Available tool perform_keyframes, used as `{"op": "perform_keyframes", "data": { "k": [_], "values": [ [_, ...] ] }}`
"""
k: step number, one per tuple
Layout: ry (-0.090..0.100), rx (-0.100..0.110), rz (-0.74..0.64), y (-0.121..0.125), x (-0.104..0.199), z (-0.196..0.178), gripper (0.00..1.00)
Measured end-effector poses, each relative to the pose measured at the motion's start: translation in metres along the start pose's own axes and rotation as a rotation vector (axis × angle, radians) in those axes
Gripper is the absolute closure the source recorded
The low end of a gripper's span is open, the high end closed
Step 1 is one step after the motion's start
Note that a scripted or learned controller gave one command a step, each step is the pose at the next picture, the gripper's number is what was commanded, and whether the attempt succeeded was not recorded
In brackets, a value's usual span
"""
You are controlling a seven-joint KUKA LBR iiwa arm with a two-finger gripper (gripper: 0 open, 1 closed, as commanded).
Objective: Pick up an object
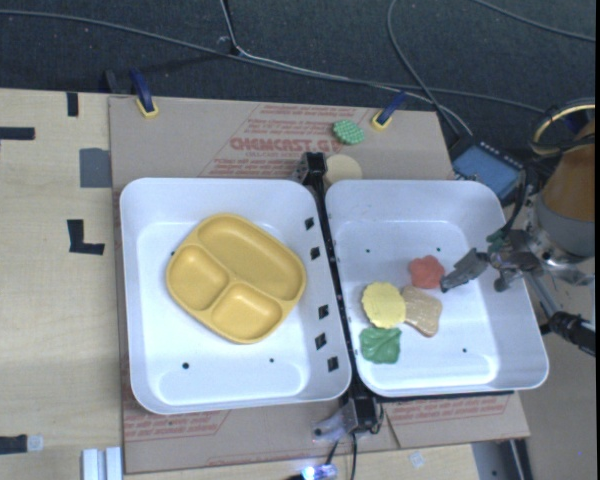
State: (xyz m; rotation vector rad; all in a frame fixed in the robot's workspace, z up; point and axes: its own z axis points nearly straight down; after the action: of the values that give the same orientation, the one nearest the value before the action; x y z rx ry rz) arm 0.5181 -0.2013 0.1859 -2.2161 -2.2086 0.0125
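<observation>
In the right bin [480, 368] lie a red piece [426, 270], a yellow round piece [383, 304], a tan toast-shaped piece [422, 311] and a green piece [380, 345], close together. My gripper [477, 267] reaches in from the right over the bin's right side, a little right of the red piece. One dark finger [460, 271] points left toward the red piece. Nothing shows between the fingers.
The left bin [150, 368] holds a yellow three-compartment plate [236, 277]. A green textured disc [348, 131] and a pale round piece [342, 167] lie on the cardboard behind the bins. Cables run across the dark floor at the back.
</observation>
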Motion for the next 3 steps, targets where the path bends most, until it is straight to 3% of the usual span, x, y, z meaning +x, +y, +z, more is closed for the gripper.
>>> {"op": "perform_keyframes", "data": {
  "k": [1, 3],
  "values": [
    [-0.003, -0.013, -0.004, 0.003, 0.000, -0.008, 0.00],
    [-0.005, -0.015, -0.003, 0.000, -0.008, 0.100, 0.00]
  ]
}}
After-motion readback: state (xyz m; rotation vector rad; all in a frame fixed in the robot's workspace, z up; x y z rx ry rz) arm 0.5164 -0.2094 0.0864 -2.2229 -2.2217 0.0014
